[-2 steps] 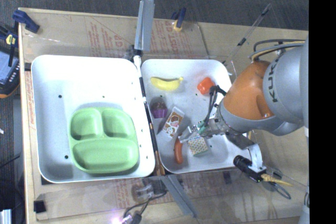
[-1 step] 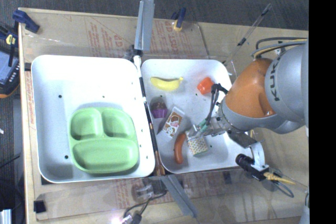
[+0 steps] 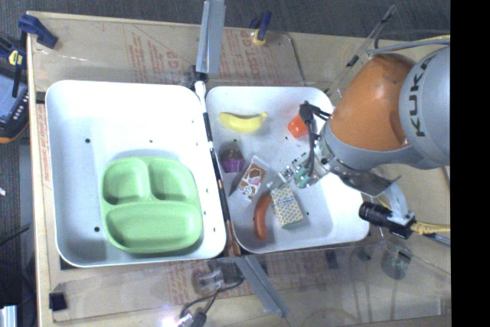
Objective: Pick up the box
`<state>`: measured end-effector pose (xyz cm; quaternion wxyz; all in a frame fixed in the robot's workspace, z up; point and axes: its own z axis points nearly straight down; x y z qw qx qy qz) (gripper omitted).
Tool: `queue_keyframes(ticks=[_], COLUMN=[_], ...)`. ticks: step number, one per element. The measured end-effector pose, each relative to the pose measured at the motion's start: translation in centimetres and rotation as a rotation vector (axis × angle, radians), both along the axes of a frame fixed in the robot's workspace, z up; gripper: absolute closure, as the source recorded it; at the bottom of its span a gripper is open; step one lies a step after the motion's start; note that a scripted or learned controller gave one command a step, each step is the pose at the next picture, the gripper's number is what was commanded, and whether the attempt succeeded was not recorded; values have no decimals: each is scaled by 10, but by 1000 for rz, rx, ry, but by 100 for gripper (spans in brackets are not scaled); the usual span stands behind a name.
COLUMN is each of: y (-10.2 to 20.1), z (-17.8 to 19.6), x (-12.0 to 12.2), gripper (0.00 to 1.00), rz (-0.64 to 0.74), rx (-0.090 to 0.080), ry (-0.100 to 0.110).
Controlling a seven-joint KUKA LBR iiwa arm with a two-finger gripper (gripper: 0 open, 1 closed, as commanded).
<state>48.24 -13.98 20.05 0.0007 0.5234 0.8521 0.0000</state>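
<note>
Dark carpet surrounds a wooden bench (image 3: 115, 50) bearing two shallow white bins side by side. From my remote seat, the left bin (image 3: 69, 111) holds a green divided tray (image 3: 151, 204). The right bin (image 3: 321, 230) holds a banana (image 3: 243, 120), a small purple object (image 3: 232, 160), an orange-red item (image 3: 297, 125), a sausage-shaped piece (image 3: 262, 216), a patterned card packet (image 3: 252, 179) and the box (image 3: 288, 207), lying flat near the bin's middle, just beside the sausage. The gripper (image 3: 300, 174) hangs just above the box's upper corner; I cannot tell how its jaws stand. My worry is clutter: descending there, it could catch the packet or shove the box against the sausage.
</note>
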Motion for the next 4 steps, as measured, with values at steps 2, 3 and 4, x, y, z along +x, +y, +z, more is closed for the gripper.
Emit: queue_keyframes(ticks=[2, 3, 4], y=[-71, -56, -55], z=[-74, -108, -99], x=[-7, -5, -5], gripper=[0, 0, 100], rz=[-48, 3, 10], rx=[2, 0, 1], ry=[5, 0, 3])
